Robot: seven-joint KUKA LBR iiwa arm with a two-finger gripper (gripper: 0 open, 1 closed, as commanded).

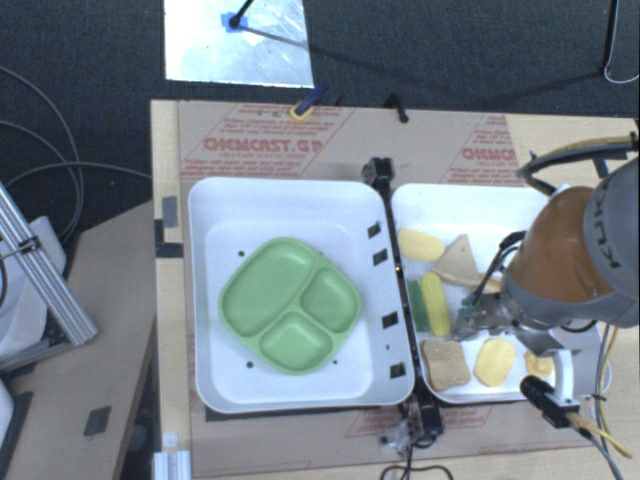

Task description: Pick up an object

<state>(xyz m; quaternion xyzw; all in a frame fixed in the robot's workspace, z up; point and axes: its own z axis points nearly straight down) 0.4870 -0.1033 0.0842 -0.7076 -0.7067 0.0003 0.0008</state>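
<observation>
Even, fairly bright overhead light falls on the scene, and the two shallow white bins (290,200) come close to washing out. Far up and left of the gripper (468,314), a shiny silver sheet (236,28) glares bluish white. Shadows are soft and short. The picture is slightly soft and grainy throughout, with the dark floor noisy.

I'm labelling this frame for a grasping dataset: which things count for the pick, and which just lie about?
For the pick: gripper; right bin; its yellow pieces; yellow-green piece; tan wedge; toast-like slab.

Lying about: left bin, green divided plate.
</observation>
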